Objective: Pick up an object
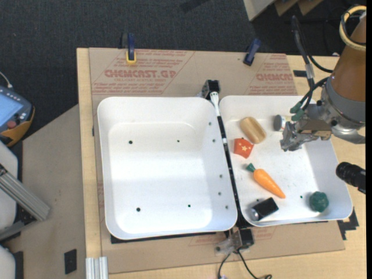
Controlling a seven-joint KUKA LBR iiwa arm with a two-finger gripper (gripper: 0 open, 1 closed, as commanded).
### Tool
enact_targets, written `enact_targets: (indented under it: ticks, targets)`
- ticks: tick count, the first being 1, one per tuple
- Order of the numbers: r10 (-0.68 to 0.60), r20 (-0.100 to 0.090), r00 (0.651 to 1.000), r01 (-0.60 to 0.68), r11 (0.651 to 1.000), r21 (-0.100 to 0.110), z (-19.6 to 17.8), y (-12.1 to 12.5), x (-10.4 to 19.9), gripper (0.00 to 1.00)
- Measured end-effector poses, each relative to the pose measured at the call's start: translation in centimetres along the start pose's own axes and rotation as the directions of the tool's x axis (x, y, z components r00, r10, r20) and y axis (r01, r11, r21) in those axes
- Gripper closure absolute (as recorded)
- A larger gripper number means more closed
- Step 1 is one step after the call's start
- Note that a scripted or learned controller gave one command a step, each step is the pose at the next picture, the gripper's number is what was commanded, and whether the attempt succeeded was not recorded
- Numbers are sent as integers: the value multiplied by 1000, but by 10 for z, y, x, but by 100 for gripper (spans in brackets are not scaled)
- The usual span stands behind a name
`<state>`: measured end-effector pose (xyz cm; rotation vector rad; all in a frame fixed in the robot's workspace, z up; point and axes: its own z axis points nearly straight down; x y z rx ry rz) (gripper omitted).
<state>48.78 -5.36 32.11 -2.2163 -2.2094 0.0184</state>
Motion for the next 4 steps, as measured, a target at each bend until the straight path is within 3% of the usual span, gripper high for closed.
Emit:
enact_targets:
  ticks: [1, 2, 3, 4]
  targets:
    - [-11, -1, 1000, 11, 1000, -22, -39, -9, 69, 100]
    - [-10, -1, 1000, 10, 1000, -21, -60, 12, 136, 100]
    - [-7, 0, 1000, 7, 1000, -14, -48, 11, 179, 100]
    - [2, 3, 1000, -2, 1000, -5, 52, -7, 146, 100]
